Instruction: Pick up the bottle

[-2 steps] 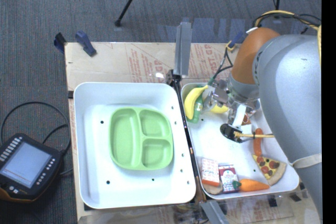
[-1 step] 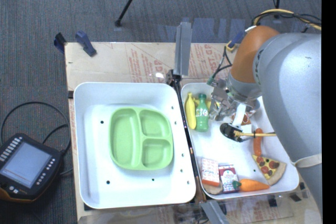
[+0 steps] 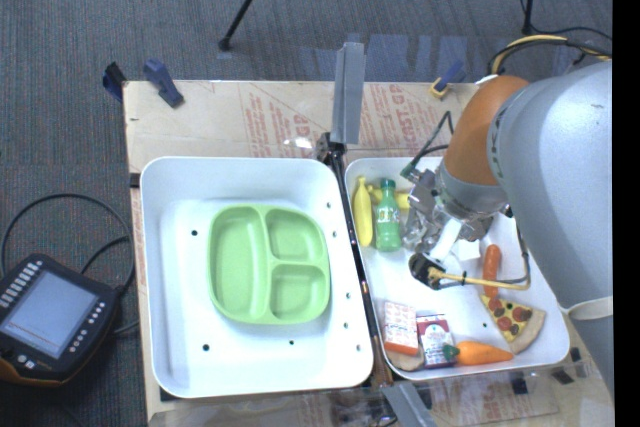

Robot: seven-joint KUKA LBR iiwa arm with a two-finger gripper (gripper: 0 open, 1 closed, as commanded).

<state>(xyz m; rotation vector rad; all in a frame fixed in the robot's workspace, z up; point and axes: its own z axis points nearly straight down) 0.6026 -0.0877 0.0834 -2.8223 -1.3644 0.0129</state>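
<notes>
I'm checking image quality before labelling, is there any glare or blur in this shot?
Camera view: even, soft lighting; mild glare on the left bin rim; the bottle reads sharp; the pincer area is cluttered and slightly soft; faint shadows under the green plate.

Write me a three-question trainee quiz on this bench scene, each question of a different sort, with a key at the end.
1. True or false: the green bottle lies in the right bin, next to the banana.
2. Multiple choice: what sits in the left bin?
A. a slice of pizza
B. a green divided plate
C. a carrot
3. Fill in: the gripper is just to the ____ of the bottle in the camera view.

Key:
1. True.
2. B, the green divided plate; the pizza slice and the carrot are in the right bin.
3. Right.
</notes>
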